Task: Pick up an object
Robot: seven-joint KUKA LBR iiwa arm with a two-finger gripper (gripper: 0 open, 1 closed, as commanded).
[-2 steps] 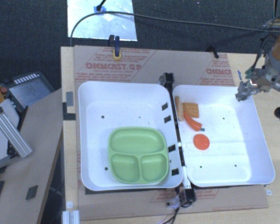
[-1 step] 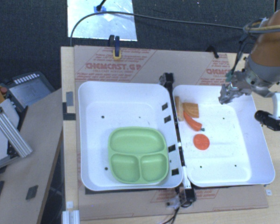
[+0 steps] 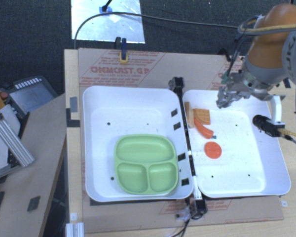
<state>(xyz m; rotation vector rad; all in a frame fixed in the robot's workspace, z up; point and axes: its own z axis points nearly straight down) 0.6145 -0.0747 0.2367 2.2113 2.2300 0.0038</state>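
A robot gripper [image 3: 226,100] hangs over the right bin's [image 3: 266,181] far edge, fingers' state impossible to tell, just right of a waffle piece [image 3: 202,115], carrot [image 3: 203,129] and orange disc [image 3: 212,150] awaiting pickup.

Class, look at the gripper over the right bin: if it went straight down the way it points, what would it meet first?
Probably the bare white floor of the right bin. The gripper hangs beside the waffle piece, though depth is hard to judge from this slant.
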